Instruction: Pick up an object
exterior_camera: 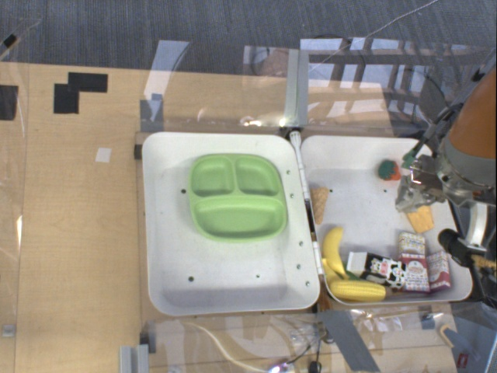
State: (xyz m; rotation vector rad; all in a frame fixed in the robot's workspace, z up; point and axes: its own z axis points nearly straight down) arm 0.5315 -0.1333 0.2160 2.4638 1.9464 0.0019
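Pale wood counter (70,208) with black marks near the left, grey carpet behind. Two white bins side by side. Left bin (167,286): holding a green tray (235,196) with three sections. Right bin (353,181): full of small things. Yellow bananas (342,274) along the front edge, curved and smooth. Beside them a small carton (413,264), red and white. Orange wedge (420,220), maybe cheese, just under the hand (411,194). Hand low over the bin's right side; open or closed, cannot tell.
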